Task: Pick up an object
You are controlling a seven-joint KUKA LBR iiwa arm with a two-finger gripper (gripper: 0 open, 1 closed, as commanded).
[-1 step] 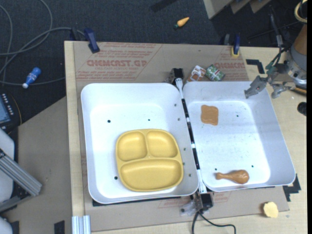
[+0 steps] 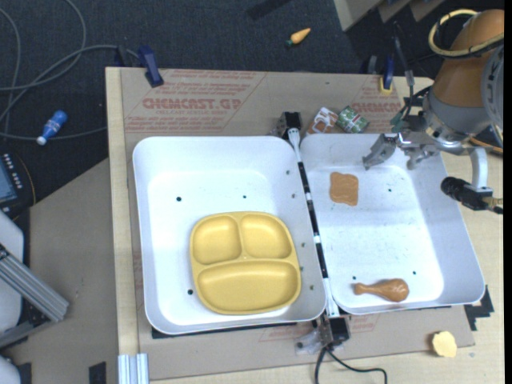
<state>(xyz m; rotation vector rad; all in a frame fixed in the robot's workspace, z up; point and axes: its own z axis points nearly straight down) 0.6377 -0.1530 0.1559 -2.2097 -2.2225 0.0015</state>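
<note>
Brown and flat, like a slice of toast (image 2: 344, 188): lay in the white bin on the view's right (image 2: 400, 234), toward its far left corner, apart from everything else. Nearest candidate for a pick, judged by position. Further toward the near rim, a toy chicken drumstick (image 2: 384, 290), lying on its side, thin end pointing to the view's left. In the neighbouring white bin (image 2: 172, 174), a yellow divided plate (image 2: 244, 261), sitting flat, near the front.

Above the far rim of the right-hand bin, the gripper (image 2: 398, 149): hung clear of the floor of the bin, fingers spread apart, nothing between them. Stood just right of and beyond the toast, not over it.

Risks, judged from that layout:
- Could have closed on air if lowered straight down, being offset from the toast.
- Could have skated over the toast, too thin and flat to offer the fingers an edge; likely pushed rather than lifted.
- Could have clipped the far rim or the divider between the bins, so close to both.
- Could have rolled the drumstick away on contact, rounded as it looked; safer across the thick end than the narrow bone.

Outside the bins, beyond the far rim, a few small packets (image 2: 340, 120) on the cardboard; out of play, probably.
</note>
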